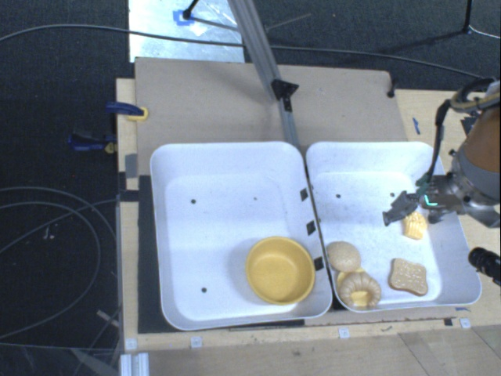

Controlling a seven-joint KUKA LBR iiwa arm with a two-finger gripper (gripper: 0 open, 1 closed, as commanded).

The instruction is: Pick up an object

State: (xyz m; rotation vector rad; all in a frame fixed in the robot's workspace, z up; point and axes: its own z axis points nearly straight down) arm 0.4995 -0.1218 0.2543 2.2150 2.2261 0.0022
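A: Nearest the camera, front edge of the bench, what have you got?

B: Yellow bowl [280,269] in the left bin [180,171], sitting upright in its front right corner, close to the wall shared with the right bin [368,159]. Otherwise that bin floor is bare white.

A: Right bin?

B: Four food items. Round bun [343,255] at the front left, touching or nearly touching a croissant-like pastry [359,289] just in front of it. Slice of bread [409,276] lies flat to the right of those, a bit apart. Small yellow piece [415,225], looks like corn or cheese, too small to call, sits further back toward the right wall.

A: Arm?

B: Grey arm [477,163] comes in from the right, low over the right bin. Gripper [409,208] is over the right half of that bin, dark fingers pointing left.

A: Claw apart or together?

B: Apart, I'd say. One dark finger [398,207] juts out left, the other sits nearer the wrist, gap between them. Nothing visibly between them.

A: And the yellow piece?

B: Just below the fingers, right beside the tips. Can't tell if it's touching. It looks like it's lying on the bin floor, not clamped.

A: Anything else?

B: Metal pole [258,45] slants across the back of the bench, down to the seam between the bins. Blue clamp [125,110] on the left edge of the bench.
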